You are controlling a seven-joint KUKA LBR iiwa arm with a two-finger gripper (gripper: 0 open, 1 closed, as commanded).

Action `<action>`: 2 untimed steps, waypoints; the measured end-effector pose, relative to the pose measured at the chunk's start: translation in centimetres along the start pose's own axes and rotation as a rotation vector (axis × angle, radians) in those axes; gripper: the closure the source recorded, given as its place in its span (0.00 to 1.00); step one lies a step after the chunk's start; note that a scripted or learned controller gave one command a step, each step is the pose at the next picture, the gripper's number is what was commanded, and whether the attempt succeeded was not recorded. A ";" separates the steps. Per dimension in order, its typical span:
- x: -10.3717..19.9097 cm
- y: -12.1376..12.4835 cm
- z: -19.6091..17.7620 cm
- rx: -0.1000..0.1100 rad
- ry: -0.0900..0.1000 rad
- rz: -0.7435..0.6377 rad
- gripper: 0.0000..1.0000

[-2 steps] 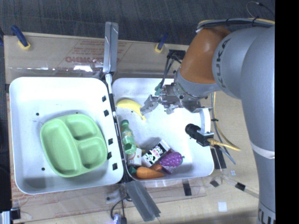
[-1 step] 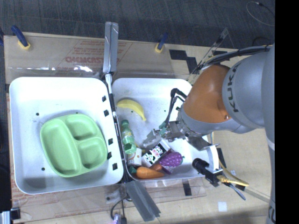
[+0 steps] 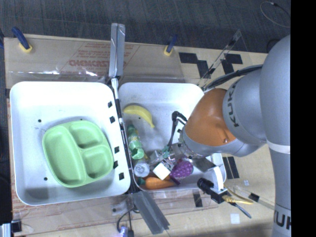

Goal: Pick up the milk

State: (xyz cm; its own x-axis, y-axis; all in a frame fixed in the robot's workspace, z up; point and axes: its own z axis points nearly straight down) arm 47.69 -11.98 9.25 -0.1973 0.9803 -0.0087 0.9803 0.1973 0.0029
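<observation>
The milk [image 3: 161, 171] is a small white carton lying near the front of the right bin [image 3: 163, 90], between a silver can and a purple bunch of grapes. My gripper [image 3: 166, 156] hangs low in that bin, just above and behind the carton, at the end of the grey arm with the orange band [image 3: 210, 122]. The wrist hides much of the bin's right half. I cannot make out whether the gripper touches the carton.
The right bin also holds a banana [image 3: 139, 114], a green bottle [image 3: 134, 142], a silver can [image 3: 141, 170], purple grapes [image 3: 182, 169] and a carrot [image 3: 157, 183]. A green divided plate [image 3: 78, 153] lies in the left bin [image 3: 29, 98].
</observation>
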 end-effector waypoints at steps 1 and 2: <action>-0.1 3.5 -11.9 0.003 0.009 -0.160 0.00; -3.0 8.3 -5.3 0.002 0.009 -0.370 0.00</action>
State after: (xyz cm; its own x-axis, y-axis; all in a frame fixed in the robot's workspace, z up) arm 56.42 -13.20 14.56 -0.5385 0.8426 -0.0003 0.8426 0.5385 -0.0011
